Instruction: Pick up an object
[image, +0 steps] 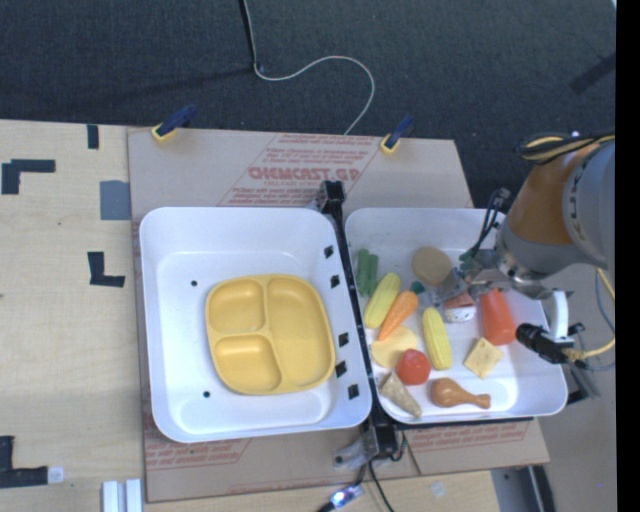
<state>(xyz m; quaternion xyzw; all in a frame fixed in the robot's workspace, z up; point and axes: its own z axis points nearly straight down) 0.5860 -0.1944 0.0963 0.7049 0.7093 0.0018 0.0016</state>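
left bin (160, 300): a shallow white bin seen from above, set on the left side of a cardboard sheet (300, 170). a yellow divided plate (268, 333) with three compartments is laid in its middle; nothing is seen on the plate.
right bin (545, 400): a matching white bin, touching the left bin along a black-clipped seam. toy food is scattered inside it.
contents nearest the seam: a green vegetable piece (367, 270) at the top, a yellow corn cob (381, 300) below it, and an orange carrot (397, 313) leaning just beside that cob.
contents in the middle: a round tan piece (432, 266) toward the far wall, a second yellow corn cob (437, 338) below it, a yellow flat piece (392, 350) and a red tomato (412, 367) nearer the front.
contents at the front wall: a brown drumstick (458, 395) and a pale wedge (401, 398).
contents away from the seam: an orange-red piece (496, 315) standing on end, and a yellow cheese block (484, 357) just below it.
small red and white object (459, 311): a little rounded item, white below and red above, lying between the second corn cob and the orange-red piece.
gripper (462, 290): lowered into the right bin from the side away from the seam, directly over the small red and white object. whether the jaws are apart or together cannot be told.
arm (555, 215): grey with an orange band, reaching over the right bin's outer wall.
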